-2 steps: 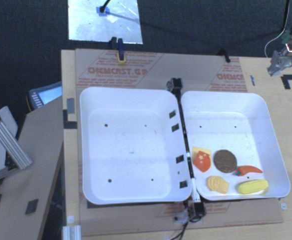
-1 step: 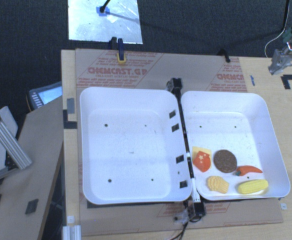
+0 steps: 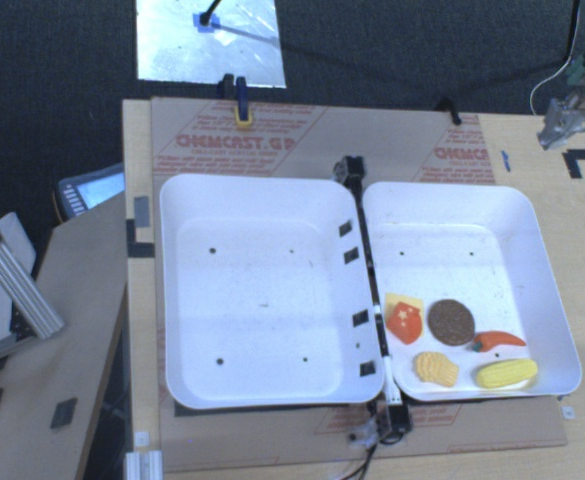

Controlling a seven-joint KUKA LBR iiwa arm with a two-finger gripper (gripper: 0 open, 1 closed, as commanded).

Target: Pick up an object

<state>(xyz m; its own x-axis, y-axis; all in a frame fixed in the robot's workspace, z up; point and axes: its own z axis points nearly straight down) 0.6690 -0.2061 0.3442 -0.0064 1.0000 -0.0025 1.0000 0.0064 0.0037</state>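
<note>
Camera view is taken from above and at a slant, and two white bins are seen side by side on the table (image 3: 538,146), joined along a dark hinge strip. All the candidate objects are gathered in the near part of the right bin (image 3: 532,210), which suggests they were tipped or dropped there rather than laid out. A yellow wedge (image 3: 403,317) with a red patch is found closest to the strip, and a brown disc (image 3: 451,321) is set just beside it. A red pepper (image 3: 499,341) is placed to the right of the disc, its stalk end nearly touching it. Nearer the front wall, a ridged yellow piece (image 3: 436,369) and a corn cob (image 3: 506,373) are laid flat, the cob close under the pepper. The left bin (image 3: 172,196) is presumably kept as the place to which picked things are carried. A grey metal part at the upper right edge, above the bare table and well apart from every object, is judged to be the end effector (image 3: 564,124); whether it is open or closed cannot be told, and nothing is seen held in it. The pick is therefore judged as not yet begun. The disc or the cob may be favoured as a target, since each has some free floor on one side, whereas the wedge is crowded against the bin's wall and the cob sits near the front rim, where a descent could be blocked.
</note>
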